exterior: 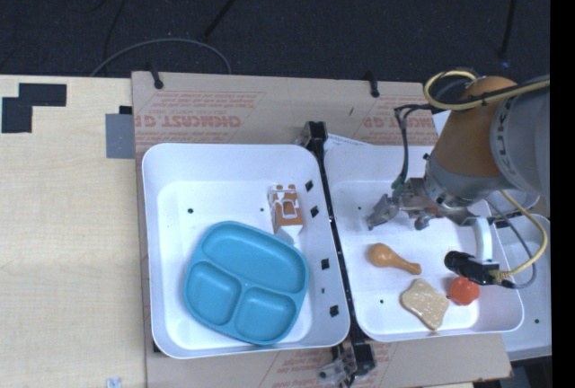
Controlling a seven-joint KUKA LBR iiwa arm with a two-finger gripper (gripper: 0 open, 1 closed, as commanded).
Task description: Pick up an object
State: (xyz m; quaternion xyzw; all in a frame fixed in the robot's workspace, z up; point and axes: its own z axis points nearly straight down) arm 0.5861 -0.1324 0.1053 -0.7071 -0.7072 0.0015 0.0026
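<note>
My gripper (382,214) hangs low over the upper left part of the right bin (359,171), its tip pointing left. Nothing shows in its grasp. Just below it lies a tan drumstick-shaped toy (393,259), apart from the gripper. Nearer the front of the same bin are a beige bread slice (425,303) and a small red round thing (464,290). The left bin (171,171) holds a blue divided plate (244,282) and a small orange and white toy (287,207) by its right wall.
A black divider rail (329,233) runs between the two bins. The grey arm with its orange band (481,139) reaches in from the right over the right bin's far corner. Brown cardboard (234,112) lies under both bins.
</note>
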